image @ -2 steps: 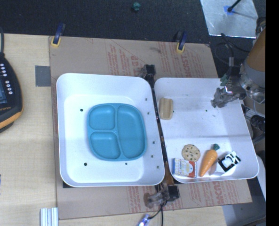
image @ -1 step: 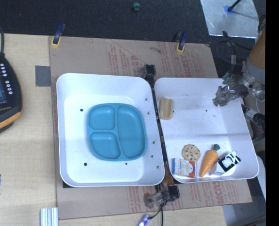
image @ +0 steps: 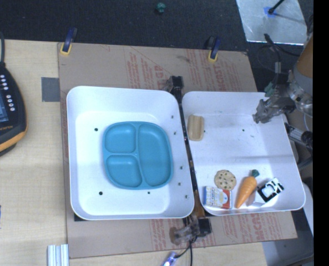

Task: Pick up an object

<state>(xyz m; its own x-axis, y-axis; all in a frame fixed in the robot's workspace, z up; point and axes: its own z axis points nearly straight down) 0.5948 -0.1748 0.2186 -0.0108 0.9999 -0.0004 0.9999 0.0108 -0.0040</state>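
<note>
I judged that I was at the approach step: nothing was picked yet. My small dark two-finger gripper (image: 264, 114) hung over the far right part of the shallow white right bin (image: 236, 148), close to its right wall, and nothing was between its tips. From this slanted view I could not tell how wide it stood.

The things to pick lay well apart from it, along the near edge of that bin: a round speckled cookie (image: 224, 178), a small red and white packet (image: 216, 197) just beside it, an orange toy carrot with a green top (image: 246, 190), and a black and white block (image: 270, 190) near the corner. A tan bread-like piece (image: 195, 127) lay against the left wall.

The next move, I think, called for choosing one thing, travelling toward the near edge, and descending centred on it.

My arm reached in from the right side, low over the bin.

The shallow white left bin (image: 86, 148) held a blue divided plastic plate (image: 137, 154).
</note>
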